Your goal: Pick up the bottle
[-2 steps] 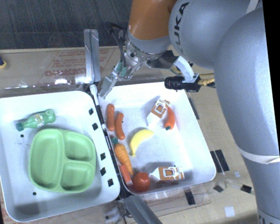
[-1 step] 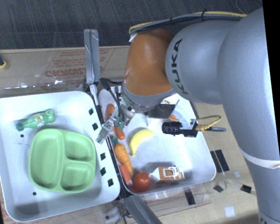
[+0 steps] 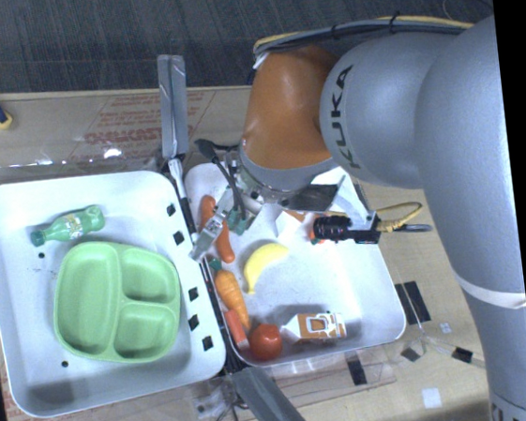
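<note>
Nearest the camera, along the front wall of the right bin point(image 3: 389, 318), a red tomato point(image 3: 266, 340) lies touching a small orange and white carton point(image 3: 319, 325). Just behind them, a carrot point(image 3: 232, 296) runs along the bin's left wall, and a yellow banana point(image 3: 261, 261) rests near the middle of the bin floor. In the left bin point(image 3: 7, 281), a green divided plate point(image 3: 116, 300) takes up most of the floor. Farther back in the right bin, the gripper point(image 3: 216, 231) hangs low over the left wall beside a second carrot point(image 3: 221, 242), and whether its fingers are open or closed cannot be told from this angle. The grey arm point(image 3: 419, 93) with its orange band point(image 3: 284, 108) covers the rear of that bin. The bottle point(image 3: 67, 225), green and lying on its side, sits in the left bin behind the plate, well apart from the gripper.
</note>
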